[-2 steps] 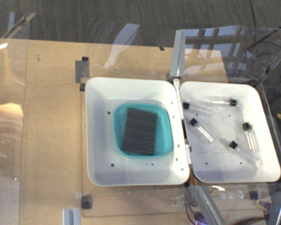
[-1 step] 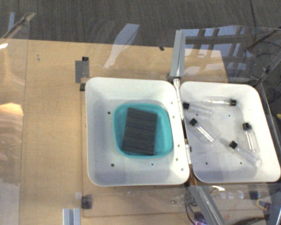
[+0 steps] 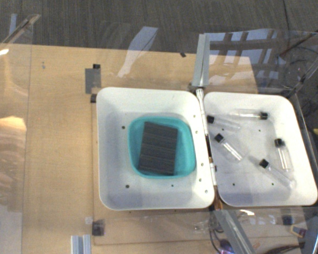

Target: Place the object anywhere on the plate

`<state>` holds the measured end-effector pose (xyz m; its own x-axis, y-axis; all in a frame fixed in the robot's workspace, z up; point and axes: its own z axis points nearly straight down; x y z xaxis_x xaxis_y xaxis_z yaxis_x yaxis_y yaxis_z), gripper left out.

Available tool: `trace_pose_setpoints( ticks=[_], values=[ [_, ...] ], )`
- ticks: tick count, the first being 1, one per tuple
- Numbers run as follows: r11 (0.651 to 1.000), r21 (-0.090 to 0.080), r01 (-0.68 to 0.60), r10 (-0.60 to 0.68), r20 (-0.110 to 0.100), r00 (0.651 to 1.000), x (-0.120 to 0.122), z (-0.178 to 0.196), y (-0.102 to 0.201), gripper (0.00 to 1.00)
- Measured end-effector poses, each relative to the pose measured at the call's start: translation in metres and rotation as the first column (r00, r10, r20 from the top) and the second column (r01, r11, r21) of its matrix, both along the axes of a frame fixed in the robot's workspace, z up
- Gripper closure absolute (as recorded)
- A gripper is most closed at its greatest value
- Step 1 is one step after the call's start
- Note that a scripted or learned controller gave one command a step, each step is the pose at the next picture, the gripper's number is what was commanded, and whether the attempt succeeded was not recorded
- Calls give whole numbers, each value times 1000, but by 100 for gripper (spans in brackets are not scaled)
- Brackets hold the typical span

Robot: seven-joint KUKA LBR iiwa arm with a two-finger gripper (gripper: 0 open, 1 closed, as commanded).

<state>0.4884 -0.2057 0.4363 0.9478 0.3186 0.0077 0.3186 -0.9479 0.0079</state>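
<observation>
I'm seeing the dark ribbed block lying flat on the teal plate, slightly toward 9 o'clock. It's looking light, stiff; I'd be pinching its long sides. Gripper state: can't tell.

We see the left bin largely taken up by a teal plate, and a dark ridged block covers most of the plate's middle. Bare white floor runs around the plate on every side, widest toward the near edge. In the right bin five clear tubes with black caps lie scattered, with open floor along the near wall. A raised rim divides the bins.
</observation>
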Motion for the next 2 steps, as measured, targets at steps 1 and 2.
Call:
trace_pose_setpoints(
  ticks=[1, 2],
  values=[
    [993, 1, 116, -116, 1, 993, 0, 0, 0, 0],
    [993, 1, 115, -115, 0, 993, 0, 0, 0, 0]
  ],
)
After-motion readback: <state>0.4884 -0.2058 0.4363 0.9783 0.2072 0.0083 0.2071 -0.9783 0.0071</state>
